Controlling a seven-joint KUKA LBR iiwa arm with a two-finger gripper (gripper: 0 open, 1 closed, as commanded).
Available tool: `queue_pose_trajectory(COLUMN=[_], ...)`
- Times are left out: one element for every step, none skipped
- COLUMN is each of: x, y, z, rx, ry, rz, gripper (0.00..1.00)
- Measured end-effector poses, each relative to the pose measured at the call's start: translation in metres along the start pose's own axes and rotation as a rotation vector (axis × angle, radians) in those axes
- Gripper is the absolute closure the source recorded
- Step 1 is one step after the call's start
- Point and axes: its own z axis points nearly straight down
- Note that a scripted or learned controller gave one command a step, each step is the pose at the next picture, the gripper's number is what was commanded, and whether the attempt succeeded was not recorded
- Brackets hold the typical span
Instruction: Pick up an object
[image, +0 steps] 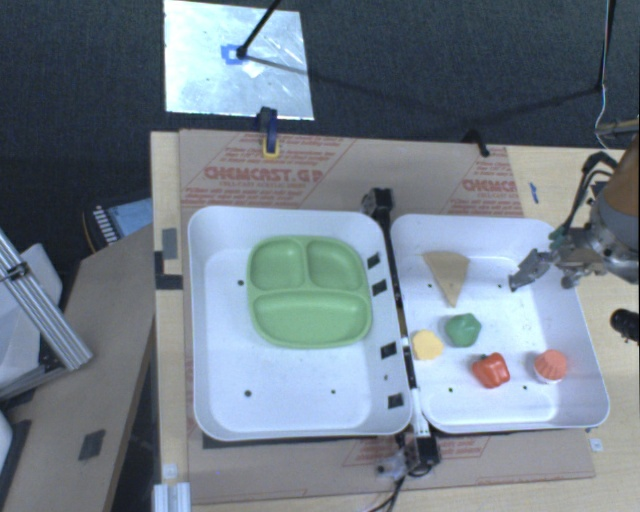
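Observation:
The right bin (575, 330) holds several toy foods: a tan wedge (447, 273) at its upper left, a green pepper-like piece (462, 329), a small yellow piece (428, 345), a red pepper (491, 370) and an orange-and-white piece (550, 366) near the front right. My gripper (546, 278) hangs over the bin's upper right part, to the right of the wedge and well apart from it. Its fingers stand open with nothing between them.
The left bin (215, 330) holds a green divided plate (308, 291). A black hinge strip (392, 300) runs between the two bins. Bare white floor lies under the gripper. A foil sheet (238, 60) lies on the floor beyond the bench.

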Motion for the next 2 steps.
queue_pose_trajectory(x=[0.001, 0.0], y=[0.003, 0.001], z=[-0.007, 0.056], rx=[-0.012, -0.008], ry=[-0.003, -0.002], rz=[-0.003, -0.001], gripper=[0.0, 0.0])
